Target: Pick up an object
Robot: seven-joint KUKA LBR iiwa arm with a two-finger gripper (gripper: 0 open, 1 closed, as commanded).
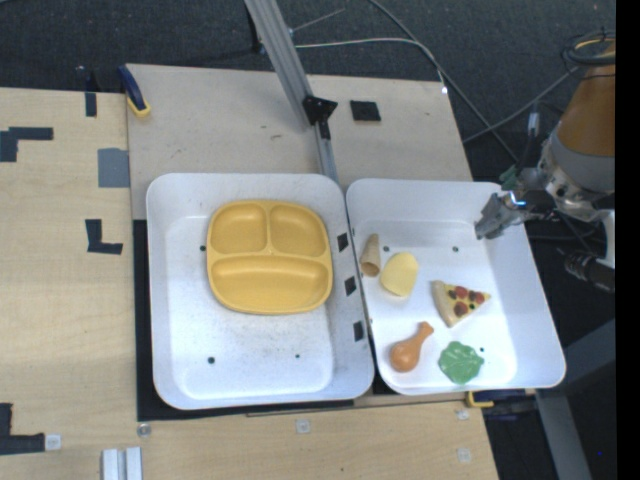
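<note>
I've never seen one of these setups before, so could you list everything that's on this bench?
left bin: one, white, left half of bench
right bin: one, white, beside the left bin
divided plate: one, yellow, in left bin
cone: one, tan, right bin, near its left wall
yellow lump: one, pale yellow, beside the cone
pizza slice: one, toy, right bin's middle
drumstick: one, orange-brown, front of right bin
green piece: one, green, right of drumstick
pincer: one, dark grey, over right bin's far right edge
arm: one, grey with orange band, right edge

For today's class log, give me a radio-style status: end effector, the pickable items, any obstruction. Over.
End effector above right bin's top right rim, nothing in it. Pizza slice, drumstick, green toy lying loose in bin. Nothing blocking them.
</note>
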